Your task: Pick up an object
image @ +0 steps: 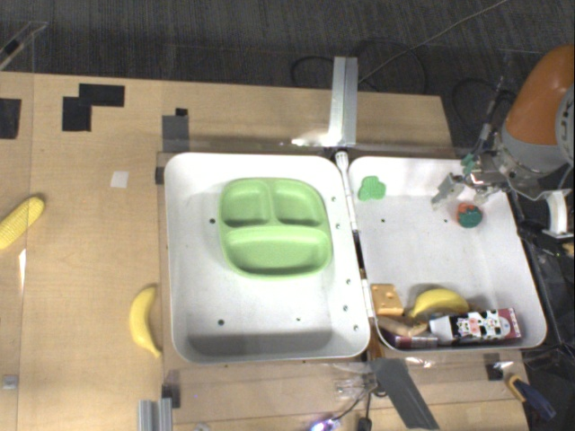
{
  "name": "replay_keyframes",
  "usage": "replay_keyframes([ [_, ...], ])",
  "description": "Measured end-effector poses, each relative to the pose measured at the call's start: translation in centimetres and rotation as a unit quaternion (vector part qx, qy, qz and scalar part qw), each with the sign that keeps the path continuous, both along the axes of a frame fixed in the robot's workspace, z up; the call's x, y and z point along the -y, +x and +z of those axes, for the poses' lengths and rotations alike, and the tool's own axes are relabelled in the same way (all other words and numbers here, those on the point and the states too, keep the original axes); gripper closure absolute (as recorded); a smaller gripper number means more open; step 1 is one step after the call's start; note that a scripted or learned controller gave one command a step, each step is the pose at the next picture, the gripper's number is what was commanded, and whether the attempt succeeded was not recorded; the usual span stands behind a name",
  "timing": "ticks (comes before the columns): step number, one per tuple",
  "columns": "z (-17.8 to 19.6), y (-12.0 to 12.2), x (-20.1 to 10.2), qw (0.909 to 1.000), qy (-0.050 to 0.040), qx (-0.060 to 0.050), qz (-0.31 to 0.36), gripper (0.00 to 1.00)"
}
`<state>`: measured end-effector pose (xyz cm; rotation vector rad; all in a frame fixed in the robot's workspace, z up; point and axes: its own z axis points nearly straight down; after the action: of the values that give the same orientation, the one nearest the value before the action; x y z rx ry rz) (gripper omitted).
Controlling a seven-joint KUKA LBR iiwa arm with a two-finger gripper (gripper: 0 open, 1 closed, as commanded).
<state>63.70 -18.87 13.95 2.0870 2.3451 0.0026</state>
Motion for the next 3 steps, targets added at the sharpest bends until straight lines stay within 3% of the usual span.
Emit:
replay_keyframes([
  [1,-5.2,1.1,1.6,1.0000,-0.0008,0.002,0.005,0.00],
  [2,-5.2,0.0,-0.2,1.0000,-0.0009,0.003,-0.004,0.00],
  [3,-4.0,0.3,-0.4,1.0000,-0.0001,0.005,-0.001,1.00],
])
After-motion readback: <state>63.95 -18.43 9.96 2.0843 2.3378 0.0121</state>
